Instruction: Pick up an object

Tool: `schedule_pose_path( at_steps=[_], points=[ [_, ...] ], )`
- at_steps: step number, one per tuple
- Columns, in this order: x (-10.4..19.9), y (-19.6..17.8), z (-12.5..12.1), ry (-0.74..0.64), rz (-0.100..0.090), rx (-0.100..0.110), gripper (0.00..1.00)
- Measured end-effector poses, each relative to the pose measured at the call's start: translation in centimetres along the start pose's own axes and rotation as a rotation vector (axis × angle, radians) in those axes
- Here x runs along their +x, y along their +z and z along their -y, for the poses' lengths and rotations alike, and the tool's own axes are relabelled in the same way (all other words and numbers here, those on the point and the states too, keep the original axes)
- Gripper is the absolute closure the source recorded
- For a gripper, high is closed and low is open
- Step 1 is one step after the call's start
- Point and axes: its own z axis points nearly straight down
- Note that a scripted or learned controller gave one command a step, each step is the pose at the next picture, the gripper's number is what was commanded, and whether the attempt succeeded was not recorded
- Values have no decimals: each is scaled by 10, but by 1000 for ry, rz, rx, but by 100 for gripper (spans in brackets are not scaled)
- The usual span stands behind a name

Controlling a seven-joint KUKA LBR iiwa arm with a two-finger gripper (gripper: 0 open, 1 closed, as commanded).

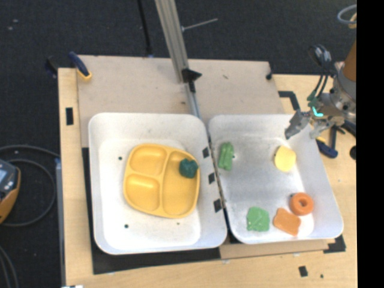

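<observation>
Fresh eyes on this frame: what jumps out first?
The yellow divided plate in the left bin, with a dark green lump on its right side. Then the right bin's scatter: yellow ball, orange ring, orange block, two green pieces. The end effector hangs over that bin's upper right corner.

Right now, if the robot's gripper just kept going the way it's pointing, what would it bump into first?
Probably the yellow piece. The gripper sits at the right bin's upper right edge and points down toward the bin. The yellow piece lies nearest below it. Height is hard to judge, so it might touch the bare bin floor first.
</observation>
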Motion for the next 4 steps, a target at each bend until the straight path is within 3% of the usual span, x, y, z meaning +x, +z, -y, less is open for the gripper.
schedule_pose_path(
  at_steps=[1, 4],
  points=[
    [0, -1, -1, 0, 1, -2, 0],
    [-8, 152, -3, 1, 2, 1, 0]
  ],
)
